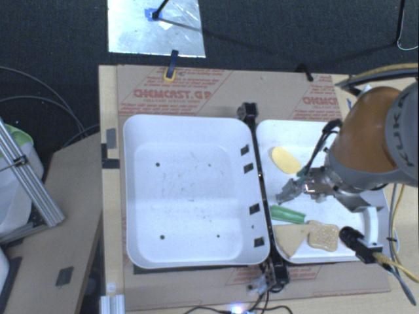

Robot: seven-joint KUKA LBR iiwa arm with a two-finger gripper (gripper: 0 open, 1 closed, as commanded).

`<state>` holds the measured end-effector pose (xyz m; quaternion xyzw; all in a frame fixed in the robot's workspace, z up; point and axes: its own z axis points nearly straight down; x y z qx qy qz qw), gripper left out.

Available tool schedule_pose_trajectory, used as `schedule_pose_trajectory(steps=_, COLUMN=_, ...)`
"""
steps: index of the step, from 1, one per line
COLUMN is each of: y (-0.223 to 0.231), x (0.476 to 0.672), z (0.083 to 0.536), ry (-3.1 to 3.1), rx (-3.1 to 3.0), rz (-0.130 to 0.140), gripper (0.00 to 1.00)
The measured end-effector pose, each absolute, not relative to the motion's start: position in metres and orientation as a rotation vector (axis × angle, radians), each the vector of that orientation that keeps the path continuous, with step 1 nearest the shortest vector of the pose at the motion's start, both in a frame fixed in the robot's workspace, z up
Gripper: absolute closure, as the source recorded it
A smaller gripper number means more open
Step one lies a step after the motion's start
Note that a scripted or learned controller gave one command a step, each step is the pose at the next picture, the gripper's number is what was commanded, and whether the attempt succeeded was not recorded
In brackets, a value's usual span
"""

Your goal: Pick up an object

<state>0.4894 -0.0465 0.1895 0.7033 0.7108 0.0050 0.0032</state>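
**Gripper low over the right bin, nothing taken yet**

From where I stand, the arm [373,136] reaches in from the right and hangs over the right bin [298,128]. Its gripper [291,191] points toward the divider between the two bins, and the fingers look slightly parted with nothing between them, so I'd call it released and unloaded, though the tips are small and hard to read.

Three things lie near it. A yellow piece [285,159] sits just beyond the fingertips, toward the far side of the bin. A green stick [288,214] lies just under and on the near side of the fingertips. A tan slice [323,236] rests further to the near side, closer to the arm's base than to the tips. The left bin [190,188] lies past the divider, ahead of the fingers.

My read is that this is the approach step, with the pick not yet made. The green stick looks the closest target; the next move would call for lining the fingers across its narrow width, dropping to the bin floor and closing squarely. It lies near the divider wall, which could crowd one finger.
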Motion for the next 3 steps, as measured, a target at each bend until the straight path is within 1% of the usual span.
schedule_pose_trajectory(steps=1, y=-0.12, x=0.485, z=0.109, ry=2.216, rx=2.229, rz=-0.008, gripper=0.0)
schedule_pose_trajectory(steps=2, y=-0.116, x=0.487, z=0.124, ry=2.223, rx=2.218, rz=0.002, gripper=1.0)
schedule_pose_trajectory(steps=3, y=-0.09, x=0.556, z=0.127, ry=2.227, rx=2.208, rz=0.008, gripper=1.0)
